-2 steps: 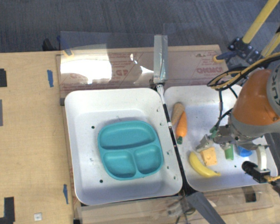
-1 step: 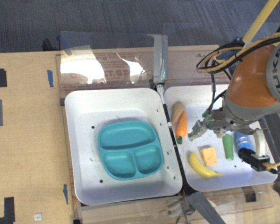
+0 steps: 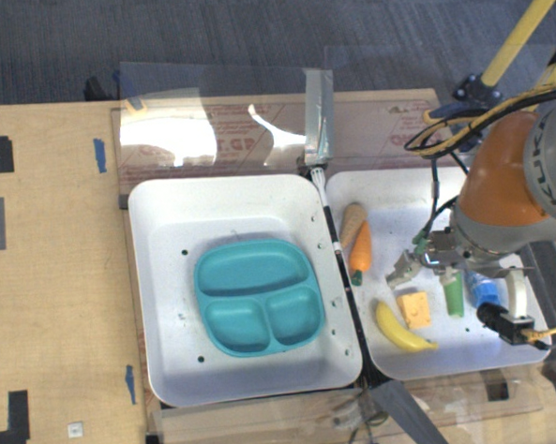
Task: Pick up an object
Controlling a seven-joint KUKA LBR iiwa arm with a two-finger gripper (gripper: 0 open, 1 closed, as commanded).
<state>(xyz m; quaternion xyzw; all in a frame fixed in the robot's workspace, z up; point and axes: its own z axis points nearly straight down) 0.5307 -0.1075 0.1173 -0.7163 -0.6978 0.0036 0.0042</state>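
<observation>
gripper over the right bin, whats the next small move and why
Probably lower straight down: the gripper hovers in the right bin, just above the cheese wedge and banana, with nothing visibly between its fingers.

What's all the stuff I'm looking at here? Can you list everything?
bins: two, white, side by side on the bench
divided plate: one, teal, middle of the left bin
carrot: one, orange, right bin by the wall between the bins
bread roll: one, tan, just behind the carrot
banana: one, yellow, front of the right bin
cheese wedge: one, yellow-orange, beside the banana
green piece: one, green, right of the cheese
blue piece: one, blue, right bin, partly hidden
arm: one, grey with orange band, over the right bin
end effector: one, metallic, low over the right bin
</observation>
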